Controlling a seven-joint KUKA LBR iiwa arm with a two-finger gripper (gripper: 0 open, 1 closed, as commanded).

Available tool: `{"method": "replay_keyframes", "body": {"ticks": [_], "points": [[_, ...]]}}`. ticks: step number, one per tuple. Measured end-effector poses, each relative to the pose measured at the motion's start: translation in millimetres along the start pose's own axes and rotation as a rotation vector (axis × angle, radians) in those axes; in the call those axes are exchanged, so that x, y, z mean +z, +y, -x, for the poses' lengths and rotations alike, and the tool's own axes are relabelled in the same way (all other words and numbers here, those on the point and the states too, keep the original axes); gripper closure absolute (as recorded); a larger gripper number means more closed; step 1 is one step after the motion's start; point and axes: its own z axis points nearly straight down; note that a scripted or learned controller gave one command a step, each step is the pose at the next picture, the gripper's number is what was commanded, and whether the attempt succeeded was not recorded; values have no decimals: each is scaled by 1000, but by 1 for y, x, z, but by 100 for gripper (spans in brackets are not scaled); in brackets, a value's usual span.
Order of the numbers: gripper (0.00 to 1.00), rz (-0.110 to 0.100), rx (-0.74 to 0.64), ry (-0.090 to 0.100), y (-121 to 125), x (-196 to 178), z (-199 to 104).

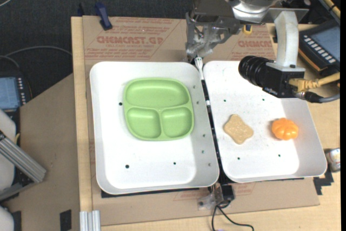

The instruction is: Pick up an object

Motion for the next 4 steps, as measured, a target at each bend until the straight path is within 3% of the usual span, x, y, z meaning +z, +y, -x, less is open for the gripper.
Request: {"method": "replay_keyframes", "body": {"ticks": [1, 2, 4], "points": [[100, -20, 5, -8, -2, 129, 22], [100, -2, 3, -1, 0, 111, 20], [100, 2, 3, 1, 1, 90, 19]]}}
